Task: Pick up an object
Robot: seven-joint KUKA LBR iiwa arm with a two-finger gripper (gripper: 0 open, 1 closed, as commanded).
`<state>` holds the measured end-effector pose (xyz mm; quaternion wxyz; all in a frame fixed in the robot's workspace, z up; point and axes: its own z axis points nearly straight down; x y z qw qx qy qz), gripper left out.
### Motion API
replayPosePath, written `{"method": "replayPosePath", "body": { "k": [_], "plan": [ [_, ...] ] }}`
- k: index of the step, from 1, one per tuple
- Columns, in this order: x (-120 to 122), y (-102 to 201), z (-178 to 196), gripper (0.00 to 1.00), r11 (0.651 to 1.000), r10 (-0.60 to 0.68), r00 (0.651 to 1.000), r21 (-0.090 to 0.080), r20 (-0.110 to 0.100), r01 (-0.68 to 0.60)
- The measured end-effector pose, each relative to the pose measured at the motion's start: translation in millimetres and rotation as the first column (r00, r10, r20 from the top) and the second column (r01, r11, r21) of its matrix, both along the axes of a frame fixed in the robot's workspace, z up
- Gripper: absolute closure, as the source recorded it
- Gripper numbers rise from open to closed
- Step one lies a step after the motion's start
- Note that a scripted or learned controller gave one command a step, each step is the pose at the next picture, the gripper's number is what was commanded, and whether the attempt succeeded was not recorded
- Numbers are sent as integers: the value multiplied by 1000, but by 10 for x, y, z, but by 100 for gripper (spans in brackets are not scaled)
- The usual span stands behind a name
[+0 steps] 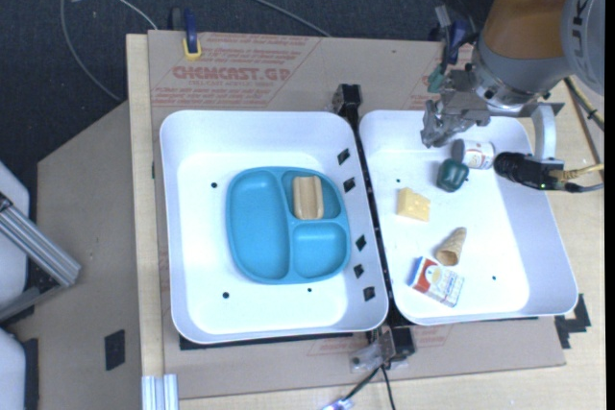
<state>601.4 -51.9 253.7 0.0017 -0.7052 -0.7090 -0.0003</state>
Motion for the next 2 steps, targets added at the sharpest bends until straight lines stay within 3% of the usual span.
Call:
{"method": "replayPosePath", "body": {
  "k": [2],
  "plan": [
    [-133,952,-218,100,1000,0,1000,0,-2,0]
  ]
}}
